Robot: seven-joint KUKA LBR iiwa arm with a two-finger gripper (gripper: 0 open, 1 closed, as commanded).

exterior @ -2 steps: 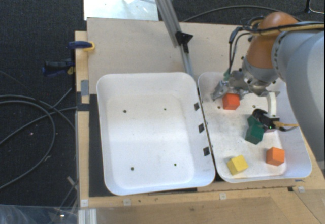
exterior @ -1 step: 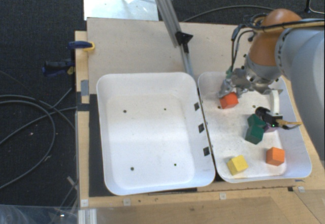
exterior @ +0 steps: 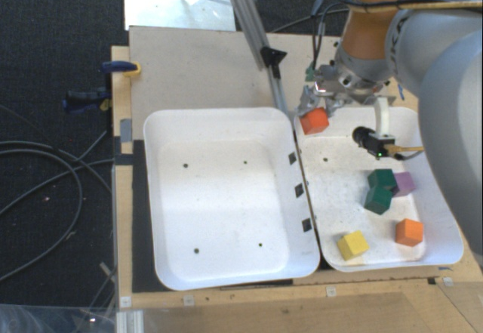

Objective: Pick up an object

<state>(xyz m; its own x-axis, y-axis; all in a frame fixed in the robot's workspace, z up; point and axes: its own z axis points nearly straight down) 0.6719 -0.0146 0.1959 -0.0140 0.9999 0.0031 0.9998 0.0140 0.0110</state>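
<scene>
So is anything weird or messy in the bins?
One thing stands out: an orange-red block sits up at the far rim of the right bin, right under the gripper, away from the other blocks. Nothing looks spilled or broken.

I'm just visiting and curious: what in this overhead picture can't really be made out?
- Gripper: its fingers blur into the wrist above the orange-red block; a grip can't be confirmed.
- Dark green blocks: one piece or two stacked, unclear.
- Right white bin: the grey arm hides its far right corner.
</scene>
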